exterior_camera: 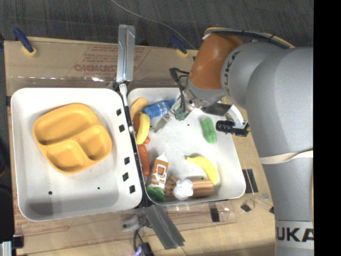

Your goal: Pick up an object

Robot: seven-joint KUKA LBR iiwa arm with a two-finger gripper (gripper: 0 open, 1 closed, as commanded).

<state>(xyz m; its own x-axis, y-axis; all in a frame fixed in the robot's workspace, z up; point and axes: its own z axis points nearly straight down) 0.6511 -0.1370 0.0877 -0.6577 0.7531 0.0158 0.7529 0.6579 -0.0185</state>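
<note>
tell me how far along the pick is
Done: the arm has reached into the right bin, with the gripper low by the blue object. In hand: nothing visibly held. Left: the grasp and lift; the bananas, green object and carton all lie in the bin.

The grey arm (277, 116) reaches in from the right, hand (178, 112) lowered.

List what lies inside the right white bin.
The right white bin holds two yellow bananas, a green cucumber-like piece, a blue packet, an orange carton, a white ball and more. The grey arm covers the bin's upper right corner.
</note>
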